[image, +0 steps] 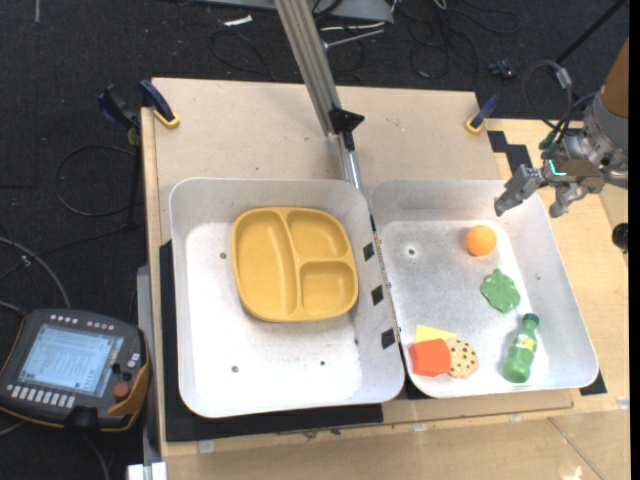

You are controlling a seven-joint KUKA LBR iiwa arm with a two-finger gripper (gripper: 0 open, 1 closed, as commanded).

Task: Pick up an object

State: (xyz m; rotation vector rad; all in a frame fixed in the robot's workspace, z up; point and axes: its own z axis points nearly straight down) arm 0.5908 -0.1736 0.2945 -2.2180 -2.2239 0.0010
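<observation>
Pincer [541, 194] open above right bin's [560, 268] orange [481, 240].

Dark carpet floor [70, 38] strewn with cables [420, 28]; tan bench [250, 128]; teach pendant [70, 368] at lower left.

A yellow divided plate [296, 265] lies in the left white bin [200, 368] on a wooden bench [250, 128], with a handheld control pendant [70, 368] resting on the dark floor nearby.
</observation>
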